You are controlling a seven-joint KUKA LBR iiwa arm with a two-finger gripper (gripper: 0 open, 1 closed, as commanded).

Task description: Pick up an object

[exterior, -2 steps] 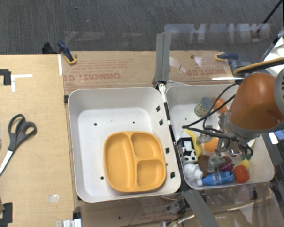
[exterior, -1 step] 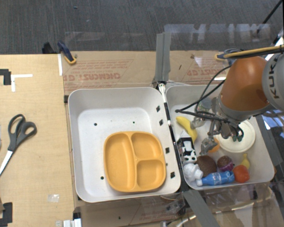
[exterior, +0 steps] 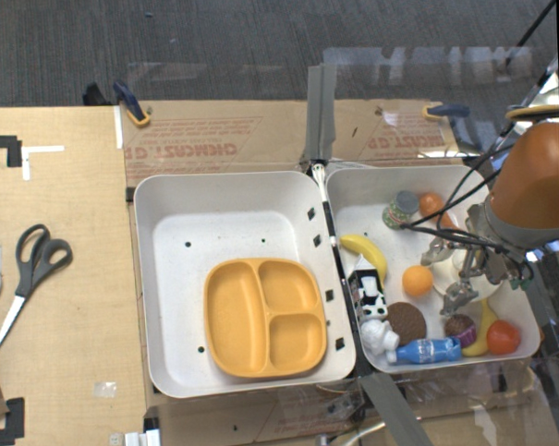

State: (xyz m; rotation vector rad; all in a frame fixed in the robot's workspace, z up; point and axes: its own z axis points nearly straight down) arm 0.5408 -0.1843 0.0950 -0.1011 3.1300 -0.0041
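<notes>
The right bin (exterior: pixel 352 191) holds several small objects: a yellow banana (exterior: pixel 367 251), an orange ball (exterior: pixel 417 281), a brown round cookie (exterior: pixel 408 321), a blue bottle (exterior: pixel 427 351) lying on its side, a black-and-white cow toy (exterior: pixel 367 294), a red tomato (exterior: pixel 503 337) and a dark purple piece (exterior: pixel 461 329). My gripper (exterior: pixel 446 277) hangs low over the bin's right half, just right of the orange ball. Its two metal fingers stand apart, open, with nothing gripped between them. A pale object lies partly hidden beneath them.
In the left bin (exterior: pixel 161 269) lies a yellow divided plate (exterior: pixel 264 315). A grey-green lid (exterior: pixel 401 210) and a small orange piece (exterior: pixel 431 203) sit at the right bin's back. Scissors (exterior: pixel 27 270) lie on the bench at far left.
</notes>
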